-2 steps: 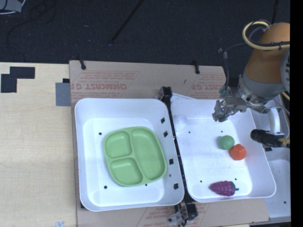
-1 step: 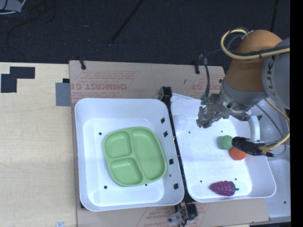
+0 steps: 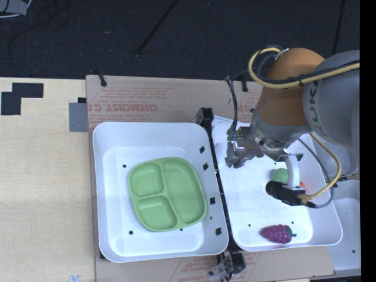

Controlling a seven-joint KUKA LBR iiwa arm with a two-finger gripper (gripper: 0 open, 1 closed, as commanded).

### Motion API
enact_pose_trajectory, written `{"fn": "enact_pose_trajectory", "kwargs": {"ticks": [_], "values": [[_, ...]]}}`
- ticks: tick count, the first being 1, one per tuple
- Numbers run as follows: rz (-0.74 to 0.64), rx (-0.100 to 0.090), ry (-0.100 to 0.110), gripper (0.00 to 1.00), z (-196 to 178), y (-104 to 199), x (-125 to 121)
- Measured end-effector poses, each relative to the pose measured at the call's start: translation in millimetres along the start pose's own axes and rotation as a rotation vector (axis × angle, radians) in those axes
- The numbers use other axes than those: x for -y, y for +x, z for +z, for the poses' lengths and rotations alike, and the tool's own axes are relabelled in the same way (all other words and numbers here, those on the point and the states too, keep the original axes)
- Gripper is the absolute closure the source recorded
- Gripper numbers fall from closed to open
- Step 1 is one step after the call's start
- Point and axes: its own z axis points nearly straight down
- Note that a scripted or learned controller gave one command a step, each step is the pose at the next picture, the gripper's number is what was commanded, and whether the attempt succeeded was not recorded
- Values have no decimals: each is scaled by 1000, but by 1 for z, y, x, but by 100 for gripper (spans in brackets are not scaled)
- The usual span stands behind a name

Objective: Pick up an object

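2 white bins [image 3: 111, 157] sit on cardboard [image 3: 126, 98] printed, upside down, "CHEMCAST GP"; the hand's [image 3: 237, 153] grasp is unreadable.

We see two white bins [image 3: 111, 157] of smooth, faintly glossy plastic, and the green divided plate [image 3: 167, 192] in the nine o'clock one has the same moulded satin sheen. The purple grape bunch [image 3: 276, 234] at five o'clock looks like knobbly plastic or rubber, though we cannot be sure. The gripper [image 3: 237, 155] shows bare grey metal, and the bench [image 3: 41, 187] is matt pale wood.
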Motion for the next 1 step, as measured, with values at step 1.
{"fn": "enact_pose_trajectory", "kwargs": {"ticks": [1], "values": [[-1, 0, -1, 100, -8, 53, 22]]}}
